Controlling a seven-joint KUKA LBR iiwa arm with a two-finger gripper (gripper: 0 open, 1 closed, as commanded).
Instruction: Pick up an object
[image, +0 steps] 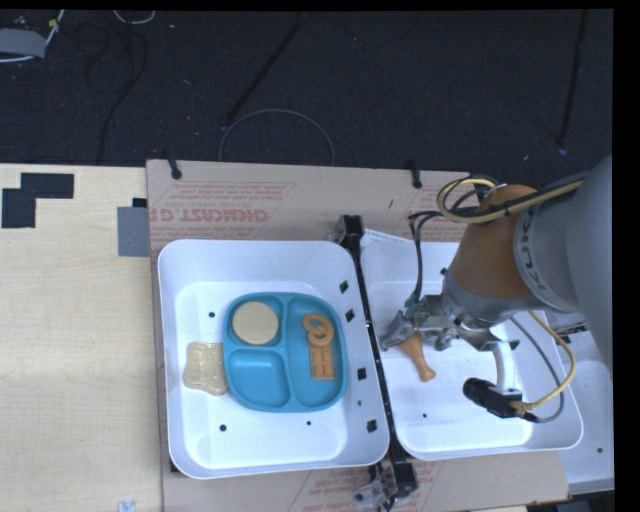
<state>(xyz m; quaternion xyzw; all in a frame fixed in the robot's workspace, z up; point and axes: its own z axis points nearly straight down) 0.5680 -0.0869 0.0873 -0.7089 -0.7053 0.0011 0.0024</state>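
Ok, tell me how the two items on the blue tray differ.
The round cracker is a pale plain disc in the tray's upper-left compartment; the key-shaped piece is darker orange-brown, long, with a ring end, in the right compartment. Both lie flat on the blue tray.

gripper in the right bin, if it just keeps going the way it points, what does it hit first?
Most likely the orange wooden piece. The gripper points down into the right bin, and that piece lies right under its tip. Depth is hard to read from above; it may already be touching. Past it, the bin floor.
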